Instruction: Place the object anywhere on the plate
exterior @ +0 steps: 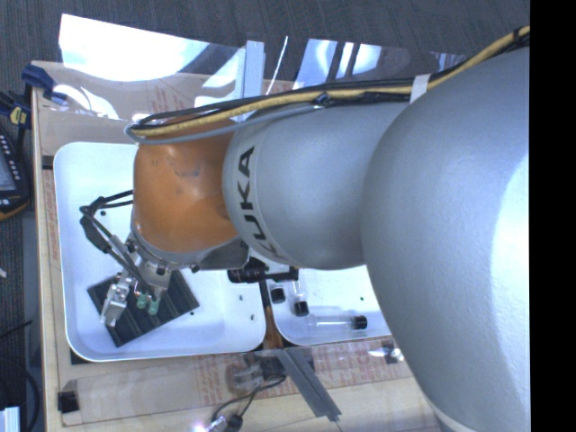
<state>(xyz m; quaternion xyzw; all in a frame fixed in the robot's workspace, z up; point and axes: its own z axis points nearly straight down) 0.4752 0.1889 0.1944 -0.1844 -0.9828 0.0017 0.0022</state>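
We log first the grey KUKA arm with its orange wrist band (180,187), which reaches in from the right and covers most of both bins. Beneath it lies the left shallow white plastic bin (72,241), and beside that the right shallow white plastic bin (328,336), of which a small corner shows. In the left bin's near corner we see a flat black rectangular plate (175,309), lying at a slant. The two-finger metal gripper (117,300) hangs over the plate's left end; we cannot tell how its fingers stand or whether they hold anything. Just beside it, on the plate, sit small green bits (148,306), too small for us to identify. In the right bin rests a clear tube-like object with black ends (331,318), lying flat, well apart from the plate.
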